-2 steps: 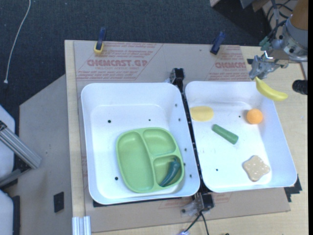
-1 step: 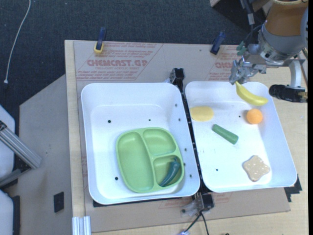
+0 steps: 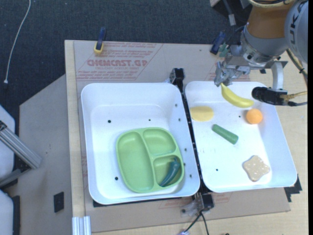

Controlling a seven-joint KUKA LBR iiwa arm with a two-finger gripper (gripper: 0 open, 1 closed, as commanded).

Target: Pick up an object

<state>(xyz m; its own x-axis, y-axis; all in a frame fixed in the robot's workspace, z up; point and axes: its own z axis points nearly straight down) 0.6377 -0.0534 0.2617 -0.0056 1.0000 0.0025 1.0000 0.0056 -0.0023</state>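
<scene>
Yellow banana (image 3: 236,97) dangling by its tip from clenched claw (image 3: 224,78), tilted above right bin (image 3: 281,146); orange ball (image 3: 253,116), green cylinder (image 3: 225,134) lying loose below.

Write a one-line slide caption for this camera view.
Gripper at the banana's upper end in the right bin; green plate in the left bin.

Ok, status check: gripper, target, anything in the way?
Gripper at the banana's upper end, far corner of right bin; grasp unconfirmed. Yellow piece, orange ball near banana, apart from it.
</scene>
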